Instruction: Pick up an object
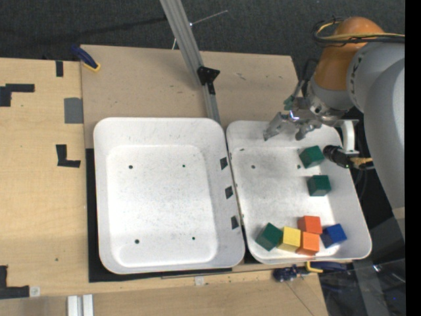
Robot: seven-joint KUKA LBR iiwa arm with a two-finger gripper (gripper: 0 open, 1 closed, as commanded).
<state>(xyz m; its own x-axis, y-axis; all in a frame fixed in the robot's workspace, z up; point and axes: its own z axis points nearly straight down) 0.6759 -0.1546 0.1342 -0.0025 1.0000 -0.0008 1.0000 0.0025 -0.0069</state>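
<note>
The claw (287, 127) hangs over the upper rim of the right bin (263, 196), at about twelve o'clock of that bin, with its two fingers spread apart and nothing between them: released, no grasp. The left bin (161, 196) carries no blocks. All candidate objects lie in the right bin. Two green blocks stand apart from the rest: the upper green block (311, 156) at about two o'clock of the bin, nearest the claw, and the lower green block (319, 185) just below it at three o'clock, the two close but not touching. At five to six o'clock a cluster sits packed against the lower rim: a dark green block (269, 236), a yellow block (291, 237), two orange blocks (309, 233) and a blue block (334, 234), several of them touching. Judgement: the pick has not begun. Risks from here: a descent at the present position would meet bare bin floor or the rim and close on nothing; a try at the cluster could wedge a finger between touching blocks or shove them against the wall; a try at the upper green block, which lies turned at an angle, could nudge it aside if the fingers are not squared to its faces
</note>
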